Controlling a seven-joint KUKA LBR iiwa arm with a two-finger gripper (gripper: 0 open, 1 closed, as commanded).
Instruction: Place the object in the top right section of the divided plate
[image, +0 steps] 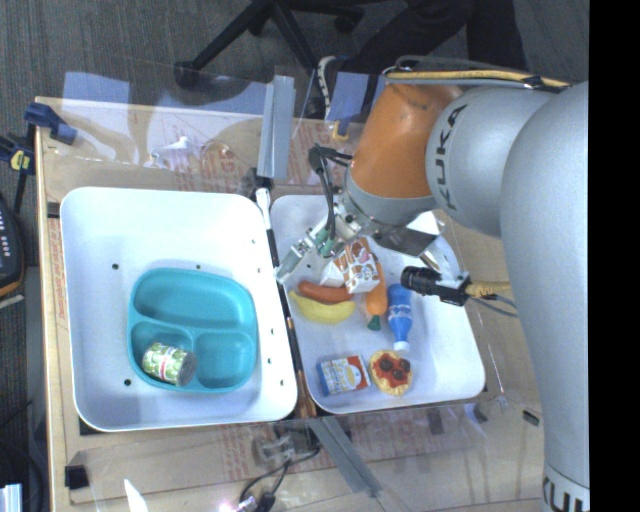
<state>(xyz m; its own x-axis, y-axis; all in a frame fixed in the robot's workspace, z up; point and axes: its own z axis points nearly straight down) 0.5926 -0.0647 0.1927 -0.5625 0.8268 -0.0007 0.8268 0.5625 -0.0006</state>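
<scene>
Camera view: tool (318, 243) hovering over right bin (455, 375), above carton (357, 268); jaw state impossible to tell. Can (168, 364) lying in teal divided plate (190, 290), left bin (100, 300).

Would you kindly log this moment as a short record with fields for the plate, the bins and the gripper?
left bin: holds the teal divided plate
plate contents: a green can in the lower left section
right bin: hot dog, banana, carrot, blue bottle, small carton, pizza slice
gripper: low over the right bin, by a juice box
</scene>
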